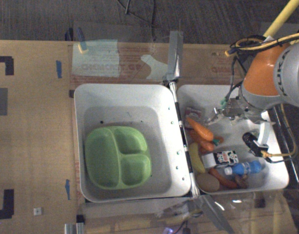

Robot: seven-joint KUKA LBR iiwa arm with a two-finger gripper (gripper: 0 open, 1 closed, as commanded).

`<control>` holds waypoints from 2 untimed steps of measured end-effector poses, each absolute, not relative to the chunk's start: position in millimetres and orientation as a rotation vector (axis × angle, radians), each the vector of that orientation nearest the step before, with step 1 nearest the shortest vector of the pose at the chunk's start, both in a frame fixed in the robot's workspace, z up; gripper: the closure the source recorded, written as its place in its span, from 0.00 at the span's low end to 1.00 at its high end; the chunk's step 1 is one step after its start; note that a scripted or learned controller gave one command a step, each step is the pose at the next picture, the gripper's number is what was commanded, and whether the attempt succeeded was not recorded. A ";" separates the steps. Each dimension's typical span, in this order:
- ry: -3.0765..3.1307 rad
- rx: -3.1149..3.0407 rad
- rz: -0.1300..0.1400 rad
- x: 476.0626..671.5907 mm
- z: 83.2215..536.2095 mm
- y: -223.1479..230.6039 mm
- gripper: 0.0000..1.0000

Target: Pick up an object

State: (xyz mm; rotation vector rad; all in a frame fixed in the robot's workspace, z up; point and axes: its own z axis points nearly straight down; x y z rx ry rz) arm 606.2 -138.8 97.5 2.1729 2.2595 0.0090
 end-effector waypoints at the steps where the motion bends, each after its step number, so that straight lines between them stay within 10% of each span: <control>1: 2.238 2.200 0.001 570.8 219.7 -220.9 0.00; 2: 2.174 2.277 0.024 607.5 86.9 -208.1 0.00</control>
